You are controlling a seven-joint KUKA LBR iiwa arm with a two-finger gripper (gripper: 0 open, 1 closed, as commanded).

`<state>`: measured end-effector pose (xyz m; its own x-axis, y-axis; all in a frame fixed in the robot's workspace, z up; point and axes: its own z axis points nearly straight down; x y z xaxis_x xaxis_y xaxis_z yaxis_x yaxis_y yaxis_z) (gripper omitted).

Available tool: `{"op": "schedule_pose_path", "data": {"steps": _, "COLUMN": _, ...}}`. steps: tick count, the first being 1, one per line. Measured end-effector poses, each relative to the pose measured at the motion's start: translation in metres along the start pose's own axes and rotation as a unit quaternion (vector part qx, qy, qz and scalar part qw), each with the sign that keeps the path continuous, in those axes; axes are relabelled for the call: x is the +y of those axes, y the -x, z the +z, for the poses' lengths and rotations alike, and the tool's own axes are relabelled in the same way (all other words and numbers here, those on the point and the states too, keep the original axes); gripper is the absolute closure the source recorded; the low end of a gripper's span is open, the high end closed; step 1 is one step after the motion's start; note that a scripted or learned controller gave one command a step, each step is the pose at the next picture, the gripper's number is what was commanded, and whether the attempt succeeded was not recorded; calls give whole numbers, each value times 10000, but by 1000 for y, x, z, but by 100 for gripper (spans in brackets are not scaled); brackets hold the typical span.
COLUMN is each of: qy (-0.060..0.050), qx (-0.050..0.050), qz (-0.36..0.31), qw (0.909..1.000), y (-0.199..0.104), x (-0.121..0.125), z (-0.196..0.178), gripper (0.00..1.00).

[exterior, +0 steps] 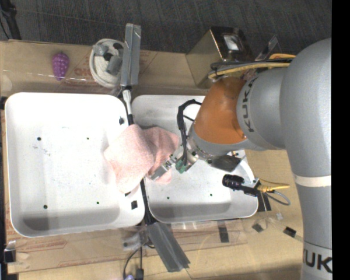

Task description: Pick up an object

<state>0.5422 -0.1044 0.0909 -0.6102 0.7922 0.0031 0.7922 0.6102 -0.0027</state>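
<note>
Single fixed camera sitting above bench, looking down at slant, framing both white bins fairly closely; arm entering from 3 o'clock.

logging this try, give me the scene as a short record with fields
arm: reaches in from the right, over the right bin
hand: low, at the cloth's right edge
pink cloth: crumpled, draped across the divide between both bins
left bin: holds the cloth's left part
purple object: on the bench beyond the left bin
grasp: cannot tell

Robotics lab: KUKA arm, white bins, cardboard-covered bench.
</note>
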Motion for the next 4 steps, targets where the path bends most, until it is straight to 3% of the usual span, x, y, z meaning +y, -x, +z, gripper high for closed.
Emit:
{"op": "schedule_pose_path", "data": {"steps": 1, "qy": -3, "qx": 2, "qz": -20, "qw": 10000, "y": 0, "x": 0, "z": -10, "gripper": 100}}
{"op": "schedule_pose_path", "data": {"steps": 2, "qy": 11, "qx": -13, "qz": 128, "qw": 9999, "y": 29, "x": -7, "z": -1, "gripper": 100}}
{"op": "schedule_pose_path", "data": {"steps": 3, "qy": 8, "qx": -10, "qz": 1252, "qw": 9921, "y": -30, "x": 47, "z": -101, "gripper": 100}}
{"op": "schedule_pose_path", "data": {"steps": 4, "qy": -3, "qx": -1, "qz": 1191, "qw": 9929, "y": -40, "x": 48, "z": -100, "gripper": 100}}
